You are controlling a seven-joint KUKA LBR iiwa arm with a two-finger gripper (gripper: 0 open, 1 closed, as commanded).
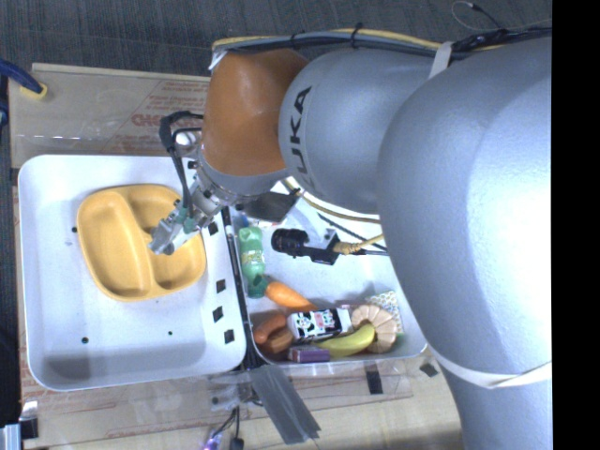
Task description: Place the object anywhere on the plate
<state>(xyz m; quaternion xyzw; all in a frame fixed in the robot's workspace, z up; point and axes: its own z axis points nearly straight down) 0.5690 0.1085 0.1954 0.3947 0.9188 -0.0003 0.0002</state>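
White bins (56, 345), arm (422, 157) hiding right bin (394, 279)

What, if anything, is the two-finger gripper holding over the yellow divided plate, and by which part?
It cannot be told. The gripper hangs over the yellow divided plate in the left white bin, but the picture is too small to show anything in its grasp.

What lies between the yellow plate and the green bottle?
In the camera view, the gripper hangs over the yellow plate's right edge, and the ridge where the two white bins meet runs just left of the green bottle.
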